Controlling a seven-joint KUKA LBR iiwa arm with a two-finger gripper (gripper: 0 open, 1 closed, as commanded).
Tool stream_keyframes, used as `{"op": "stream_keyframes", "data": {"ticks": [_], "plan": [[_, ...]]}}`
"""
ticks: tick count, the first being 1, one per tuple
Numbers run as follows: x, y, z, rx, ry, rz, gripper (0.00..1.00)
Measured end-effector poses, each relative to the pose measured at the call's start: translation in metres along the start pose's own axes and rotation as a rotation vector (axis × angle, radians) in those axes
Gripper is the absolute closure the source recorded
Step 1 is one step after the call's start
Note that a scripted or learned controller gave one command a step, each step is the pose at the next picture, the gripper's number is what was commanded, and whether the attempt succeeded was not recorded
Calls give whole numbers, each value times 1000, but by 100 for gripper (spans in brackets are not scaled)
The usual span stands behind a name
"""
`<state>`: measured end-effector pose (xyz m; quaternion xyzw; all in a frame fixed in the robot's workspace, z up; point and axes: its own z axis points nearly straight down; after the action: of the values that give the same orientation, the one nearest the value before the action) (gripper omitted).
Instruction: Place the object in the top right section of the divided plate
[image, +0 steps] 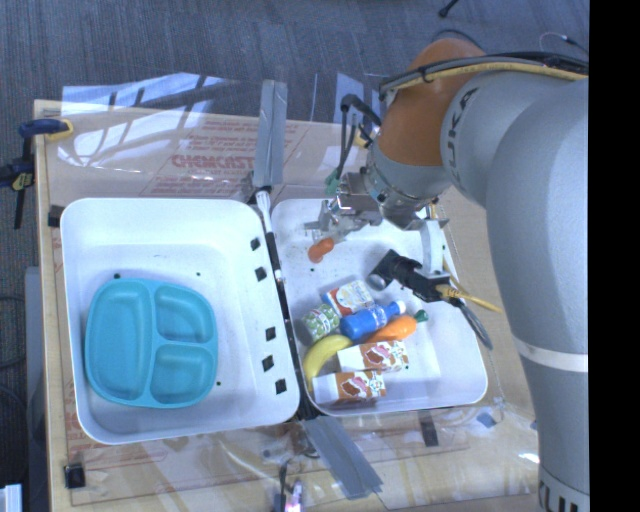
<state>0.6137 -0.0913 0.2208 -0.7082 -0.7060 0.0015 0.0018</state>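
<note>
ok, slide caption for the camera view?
KUKA arm's gripper above the right bin of toy groceries; blue divided plate waits in the left bin.

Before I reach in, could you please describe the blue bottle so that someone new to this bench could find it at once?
Look in the right bin, at the cluster of items in its lower half. The blue bottle lies on its side in the middle of that pile, beside the orange carrot and above the banana. It is the one bright blue item there, with a white cap.

Lab: robot arm (500, 110), bench bins (160, 230)
</note>
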Motion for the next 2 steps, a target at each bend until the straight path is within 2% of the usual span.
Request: {"op": "stream_keyframes", "data": {"ticks": [1, 2], "plan": [[72, -39, 30, 1, 0, -342, 100], [240, -54, 31, -2, -1, -316, 100]]}}
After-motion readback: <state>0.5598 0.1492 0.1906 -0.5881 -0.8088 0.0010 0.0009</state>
